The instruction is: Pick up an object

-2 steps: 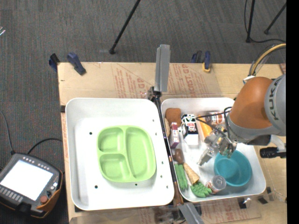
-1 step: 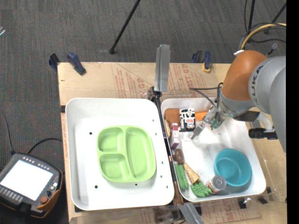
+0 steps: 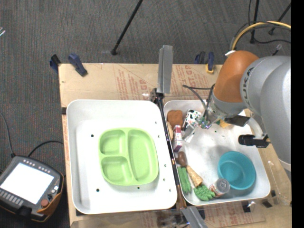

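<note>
**Low over the right bin's clutter**

Here we see the gripper (image 3: 197,122) down in the right bin (image 3: 259,175), at its far left part; we cannot tell how it stands or whether it grips anything. Just beside it lie a brown object (image 3: 175,116) and a small pink box (image 3: 178,137). Nearer us sit a teal bowl (image 3: 236,170), a can (image 3: 221,187) and green toys (image 3: 204,193). The left bin (image 3: 76,127) holds a green divided plate (image 3: 128,156).

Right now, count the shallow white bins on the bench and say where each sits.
2. One shallow white bin sits on the left, holding a green divided plate; the other sits right beside it.
</note>
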`<state>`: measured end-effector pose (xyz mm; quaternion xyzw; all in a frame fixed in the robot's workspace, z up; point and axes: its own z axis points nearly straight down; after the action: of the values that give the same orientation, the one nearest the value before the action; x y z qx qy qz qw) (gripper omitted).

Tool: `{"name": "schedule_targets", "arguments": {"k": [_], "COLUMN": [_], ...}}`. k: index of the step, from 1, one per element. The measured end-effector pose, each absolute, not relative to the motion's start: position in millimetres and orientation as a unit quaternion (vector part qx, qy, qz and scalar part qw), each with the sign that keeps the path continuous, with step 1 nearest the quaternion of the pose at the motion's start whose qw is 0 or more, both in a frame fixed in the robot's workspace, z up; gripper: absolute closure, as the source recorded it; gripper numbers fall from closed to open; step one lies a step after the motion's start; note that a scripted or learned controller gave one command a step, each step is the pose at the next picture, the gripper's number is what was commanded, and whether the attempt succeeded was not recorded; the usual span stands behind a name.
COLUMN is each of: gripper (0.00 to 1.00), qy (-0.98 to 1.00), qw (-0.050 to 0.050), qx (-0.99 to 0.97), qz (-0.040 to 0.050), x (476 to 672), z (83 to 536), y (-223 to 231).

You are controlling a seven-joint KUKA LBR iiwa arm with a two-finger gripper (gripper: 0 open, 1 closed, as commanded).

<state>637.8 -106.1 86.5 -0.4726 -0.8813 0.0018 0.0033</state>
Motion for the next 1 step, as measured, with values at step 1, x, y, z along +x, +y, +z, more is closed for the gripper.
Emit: {"name": "schedule_targets", "arguments": {"k": [1], "gripper": [0.00], "qy": [-0.841], "qw": [0.003], "qx": [-0.540], "qz": [0.0007], "x": [642.5], "z": [86.9], "y": [-108.5]}}
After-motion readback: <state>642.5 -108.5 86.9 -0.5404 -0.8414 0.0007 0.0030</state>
